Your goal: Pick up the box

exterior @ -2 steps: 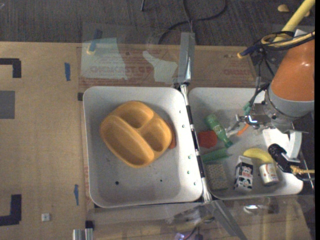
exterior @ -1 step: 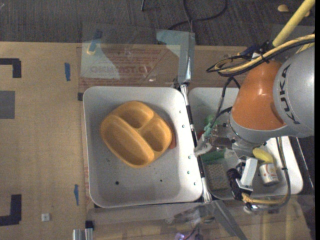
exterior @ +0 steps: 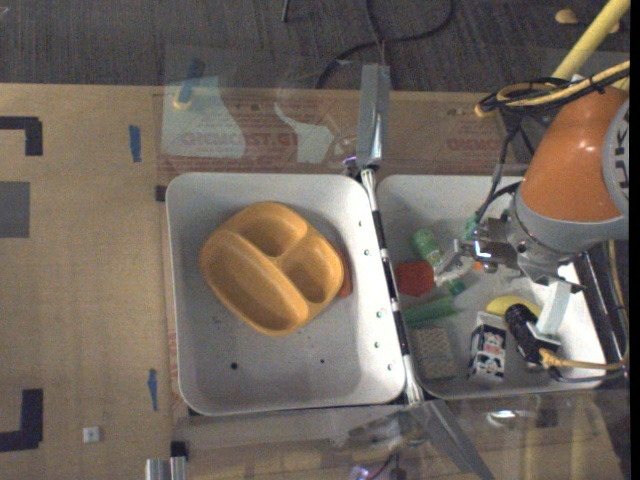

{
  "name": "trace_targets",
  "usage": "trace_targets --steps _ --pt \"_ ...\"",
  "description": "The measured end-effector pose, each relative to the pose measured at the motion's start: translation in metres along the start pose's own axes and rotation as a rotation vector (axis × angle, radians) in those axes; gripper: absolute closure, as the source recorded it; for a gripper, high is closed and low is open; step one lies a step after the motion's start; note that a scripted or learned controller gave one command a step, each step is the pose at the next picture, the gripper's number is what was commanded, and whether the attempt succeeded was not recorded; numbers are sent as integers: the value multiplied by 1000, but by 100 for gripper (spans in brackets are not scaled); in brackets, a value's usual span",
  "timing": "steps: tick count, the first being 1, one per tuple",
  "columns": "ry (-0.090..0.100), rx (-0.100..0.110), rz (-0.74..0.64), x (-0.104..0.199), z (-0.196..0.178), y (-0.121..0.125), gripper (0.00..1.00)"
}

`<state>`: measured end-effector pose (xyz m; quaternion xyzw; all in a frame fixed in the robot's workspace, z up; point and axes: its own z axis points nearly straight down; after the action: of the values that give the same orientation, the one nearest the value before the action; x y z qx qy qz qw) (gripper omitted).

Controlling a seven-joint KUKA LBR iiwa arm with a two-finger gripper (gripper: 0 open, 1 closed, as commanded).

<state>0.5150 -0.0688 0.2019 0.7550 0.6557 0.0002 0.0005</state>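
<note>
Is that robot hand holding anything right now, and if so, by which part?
It cannot be told. The hand hangs low in the right bin beside a green object. The box lies apart from it, not held.

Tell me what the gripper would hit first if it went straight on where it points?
Probably the red object just left of the gripper in the right bin; depth is unclear.

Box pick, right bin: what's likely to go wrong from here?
1. The gripper sits near the red object and a small green object, away from the box. Descending here would likely take the wrong thing.
2. The box lies between a grey pad and a yellow object, close to the right bin's front wall. A grasp may snag a neighbour or the wall.
</note>
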Motion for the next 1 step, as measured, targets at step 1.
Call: trace_targets --steps 1 --pt "-1 0 115 -98 -63 2 0"
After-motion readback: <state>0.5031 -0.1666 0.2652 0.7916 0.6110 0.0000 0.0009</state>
